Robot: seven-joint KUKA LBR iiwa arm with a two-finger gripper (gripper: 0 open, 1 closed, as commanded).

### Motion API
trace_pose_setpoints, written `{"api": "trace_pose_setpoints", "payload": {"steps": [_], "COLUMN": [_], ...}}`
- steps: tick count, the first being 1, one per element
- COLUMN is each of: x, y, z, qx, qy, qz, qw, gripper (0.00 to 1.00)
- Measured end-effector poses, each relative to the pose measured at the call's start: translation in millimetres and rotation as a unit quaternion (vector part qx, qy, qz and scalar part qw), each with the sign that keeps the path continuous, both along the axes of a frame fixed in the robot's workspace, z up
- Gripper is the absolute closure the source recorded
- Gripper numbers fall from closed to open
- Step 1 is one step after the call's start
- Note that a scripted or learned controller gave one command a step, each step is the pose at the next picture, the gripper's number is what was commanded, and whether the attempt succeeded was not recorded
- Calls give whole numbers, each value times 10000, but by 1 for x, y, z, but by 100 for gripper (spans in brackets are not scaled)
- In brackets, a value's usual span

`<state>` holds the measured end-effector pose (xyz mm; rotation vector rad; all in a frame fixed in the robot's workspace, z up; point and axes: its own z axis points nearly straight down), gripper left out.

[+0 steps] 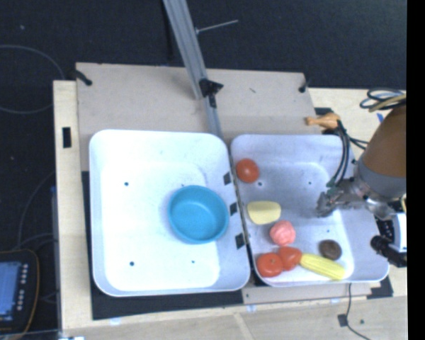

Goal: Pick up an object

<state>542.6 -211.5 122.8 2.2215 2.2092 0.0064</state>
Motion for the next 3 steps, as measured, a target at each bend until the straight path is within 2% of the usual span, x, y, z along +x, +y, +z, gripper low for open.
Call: {"api": "trace_pose_setpoints", "payload": {"steps": [1, 2, 3], "x": [4, -3, -1], "y": [-3, 2, 1], "z": [45, 102, 126], "qx": [13, 12, 11], "qy": [8, 3, 14], "qz": [37, 56, 67], "qw": [10000, 10000, 10000], "gripper": [100, 100, 100]}}
